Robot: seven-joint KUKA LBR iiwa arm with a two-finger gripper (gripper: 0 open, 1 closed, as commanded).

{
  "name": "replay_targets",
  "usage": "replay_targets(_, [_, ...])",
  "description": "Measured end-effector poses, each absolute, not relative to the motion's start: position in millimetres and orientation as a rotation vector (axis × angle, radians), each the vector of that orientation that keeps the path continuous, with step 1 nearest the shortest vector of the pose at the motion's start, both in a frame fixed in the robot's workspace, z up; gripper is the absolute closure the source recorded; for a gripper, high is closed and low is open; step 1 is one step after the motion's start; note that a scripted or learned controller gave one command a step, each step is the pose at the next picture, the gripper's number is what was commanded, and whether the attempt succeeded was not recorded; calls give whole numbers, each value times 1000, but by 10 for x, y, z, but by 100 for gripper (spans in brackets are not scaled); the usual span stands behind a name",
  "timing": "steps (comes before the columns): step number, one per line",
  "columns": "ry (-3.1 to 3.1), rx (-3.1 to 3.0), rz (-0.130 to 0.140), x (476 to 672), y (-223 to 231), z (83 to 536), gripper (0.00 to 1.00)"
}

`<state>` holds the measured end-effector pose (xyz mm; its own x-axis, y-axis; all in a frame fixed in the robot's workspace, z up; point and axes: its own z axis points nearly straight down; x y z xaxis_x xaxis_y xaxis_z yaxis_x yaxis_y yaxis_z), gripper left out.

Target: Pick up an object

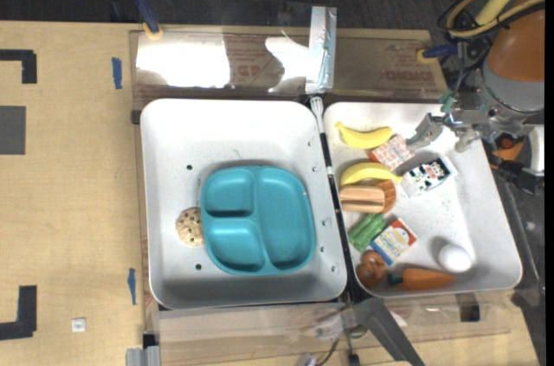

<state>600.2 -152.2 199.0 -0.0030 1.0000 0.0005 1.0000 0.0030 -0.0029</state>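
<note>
The right bin (485,208) holds several toy foods. Two yellow bananas (363,134) (368,174) lie at its left, a red-and-white carton (391,152) between them. A black-and-white carton (428,174) lies near the middle. Below are a bun (368,197), a green vegetable (366,230), a small colourful box (396,239), a white egg (453,256), a carrot (424,278) and a brown round item (372,267). My gripper (448,133) hangs over the bin's upper right, just above the black-and-white carton. It is open, with nothing between its fingers.
The left bin (164,148) holds a teal divided plate (257,217) and a cookie (190,226) beside the plate's left edge. A clear plastic panel (234,53) stands behind the bins. Cables and the orange wrist band (519,53) crowd the upper right.
</note>
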Motion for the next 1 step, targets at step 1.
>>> replay_targets(1, [-2402, -2052, -12, 5987, -1282, 1210, 0])
